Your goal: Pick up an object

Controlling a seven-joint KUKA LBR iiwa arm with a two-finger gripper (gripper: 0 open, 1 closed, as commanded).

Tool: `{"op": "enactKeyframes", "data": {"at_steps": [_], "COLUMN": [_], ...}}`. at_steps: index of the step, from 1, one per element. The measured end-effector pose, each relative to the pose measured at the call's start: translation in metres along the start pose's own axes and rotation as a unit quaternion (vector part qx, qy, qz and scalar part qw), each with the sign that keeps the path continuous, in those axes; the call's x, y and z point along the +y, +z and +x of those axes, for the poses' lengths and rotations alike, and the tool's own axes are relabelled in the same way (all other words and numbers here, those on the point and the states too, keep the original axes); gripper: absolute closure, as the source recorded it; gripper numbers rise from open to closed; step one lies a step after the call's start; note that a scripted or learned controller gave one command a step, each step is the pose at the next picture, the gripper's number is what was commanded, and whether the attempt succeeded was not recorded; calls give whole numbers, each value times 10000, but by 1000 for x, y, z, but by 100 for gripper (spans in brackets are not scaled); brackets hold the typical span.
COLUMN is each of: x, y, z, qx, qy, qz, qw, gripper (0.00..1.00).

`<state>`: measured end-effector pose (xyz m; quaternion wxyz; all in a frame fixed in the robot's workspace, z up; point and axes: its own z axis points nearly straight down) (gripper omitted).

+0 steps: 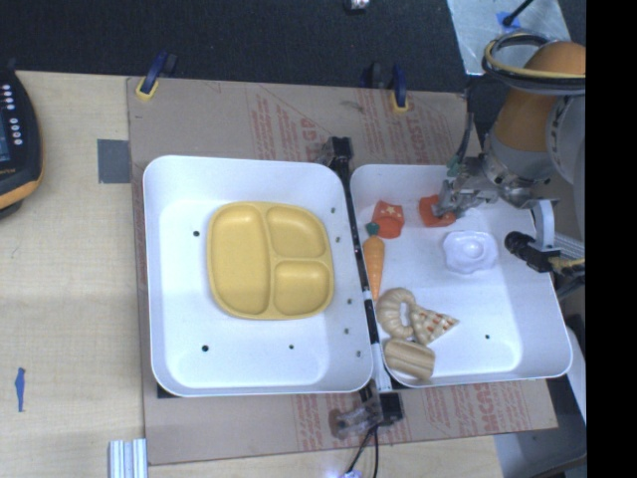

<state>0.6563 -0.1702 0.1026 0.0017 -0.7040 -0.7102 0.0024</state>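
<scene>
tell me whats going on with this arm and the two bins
The grey arm's gripper is down in the right white bin, at a small red-orange piece near the bin's far edge. Nothing is visibly lifted. That bin also has a toy carrot, a red-orange block, a white round object and some bread-like toys. The left white bin holds a yellow divided plate.

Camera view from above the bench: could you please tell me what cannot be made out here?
- The pincer: open or shut is unclear; it blurs over a small red-orange block.
- That block: partly covered by the pincer, so contact is unclear.
- The small shiny object on the dark floor: too small to identify.
</scene>
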Motion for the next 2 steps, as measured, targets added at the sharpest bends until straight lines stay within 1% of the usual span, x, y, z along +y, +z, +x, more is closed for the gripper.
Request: {"op": "enactKeyframes", "data": {"at_steps": [1, 2], "x": [-69, -87], "y": [-91, -134], "z": [99, 158], "qx": [15, 7], "qy": [0, 14], "qz": [21, -14], "qw": [10000, 10000], "gripper": [100, 100]}}
